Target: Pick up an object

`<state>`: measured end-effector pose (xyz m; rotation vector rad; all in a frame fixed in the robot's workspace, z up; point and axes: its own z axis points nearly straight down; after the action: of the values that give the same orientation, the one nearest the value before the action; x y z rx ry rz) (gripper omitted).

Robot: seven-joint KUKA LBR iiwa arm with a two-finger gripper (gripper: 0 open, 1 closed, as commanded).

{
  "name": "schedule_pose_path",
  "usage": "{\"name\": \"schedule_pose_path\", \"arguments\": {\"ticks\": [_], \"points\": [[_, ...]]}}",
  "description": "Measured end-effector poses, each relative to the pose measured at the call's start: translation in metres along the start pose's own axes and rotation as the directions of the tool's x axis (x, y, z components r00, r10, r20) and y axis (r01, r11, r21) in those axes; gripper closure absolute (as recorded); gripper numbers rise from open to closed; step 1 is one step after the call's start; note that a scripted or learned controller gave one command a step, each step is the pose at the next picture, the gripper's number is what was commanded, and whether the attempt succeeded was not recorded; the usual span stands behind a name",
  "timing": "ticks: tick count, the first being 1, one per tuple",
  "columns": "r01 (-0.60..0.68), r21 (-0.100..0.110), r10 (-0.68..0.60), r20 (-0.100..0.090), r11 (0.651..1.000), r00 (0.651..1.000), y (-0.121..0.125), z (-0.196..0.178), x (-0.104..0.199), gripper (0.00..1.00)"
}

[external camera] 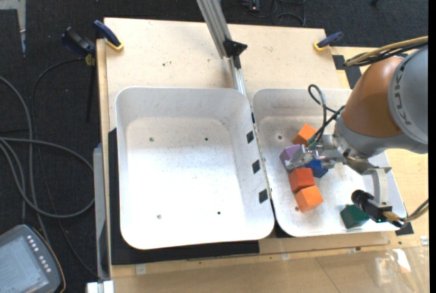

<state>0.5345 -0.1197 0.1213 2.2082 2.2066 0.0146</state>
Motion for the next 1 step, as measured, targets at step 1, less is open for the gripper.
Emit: {"name": "schedule_pose_path", "arguments": {"ticks": [1], "points": [[0.000, -0.004, 0.000, 0.001, 1.000, 1.000, 0.0014, -0.0097, -0.0002, 1.00]]}}
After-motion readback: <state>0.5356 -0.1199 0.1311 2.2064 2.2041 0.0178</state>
